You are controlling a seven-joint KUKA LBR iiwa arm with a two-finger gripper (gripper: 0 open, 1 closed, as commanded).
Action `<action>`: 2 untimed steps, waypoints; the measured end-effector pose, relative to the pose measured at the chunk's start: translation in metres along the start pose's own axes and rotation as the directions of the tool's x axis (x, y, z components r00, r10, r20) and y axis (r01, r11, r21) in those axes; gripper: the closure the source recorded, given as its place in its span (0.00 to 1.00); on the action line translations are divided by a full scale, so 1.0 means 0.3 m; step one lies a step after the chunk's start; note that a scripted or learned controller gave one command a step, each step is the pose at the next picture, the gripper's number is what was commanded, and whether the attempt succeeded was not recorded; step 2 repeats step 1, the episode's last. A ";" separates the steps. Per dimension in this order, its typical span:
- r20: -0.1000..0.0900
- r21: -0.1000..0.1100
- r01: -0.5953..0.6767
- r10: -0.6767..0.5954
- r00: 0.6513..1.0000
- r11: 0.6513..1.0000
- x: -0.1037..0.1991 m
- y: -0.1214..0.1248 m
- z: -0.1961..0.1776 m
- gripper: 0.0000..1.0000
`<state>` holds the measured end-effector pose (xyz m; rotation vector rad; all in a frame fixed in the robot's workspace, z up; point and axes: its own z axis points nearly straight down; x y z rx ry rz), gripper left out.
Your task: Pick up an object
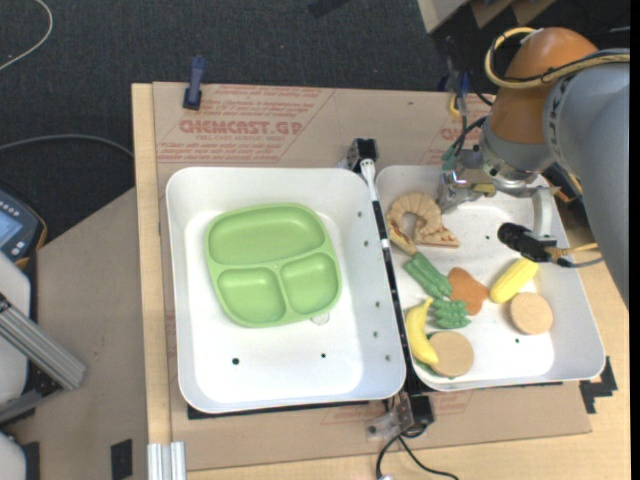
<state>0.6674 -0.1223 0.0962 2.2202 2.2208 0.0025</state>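
Pincer above right bin; board reads "CHEMCAST".

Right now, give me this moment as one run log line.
arm: over right bin | held: nothing seen | right bin: play food, croissant, corn | left bin: green tray

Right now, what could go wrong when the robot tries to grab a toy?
The toys in the right bin lie crowded: the banana, green veggie and orange piece touch, so the gripper might snag two or knock one away. The croissant lies by the bin's wall, leaving little finger room.
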 end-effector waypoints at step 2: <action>0.003 -0.001 0.000 0.000 1.000 1.000 0.033 0.001 0.028 1.00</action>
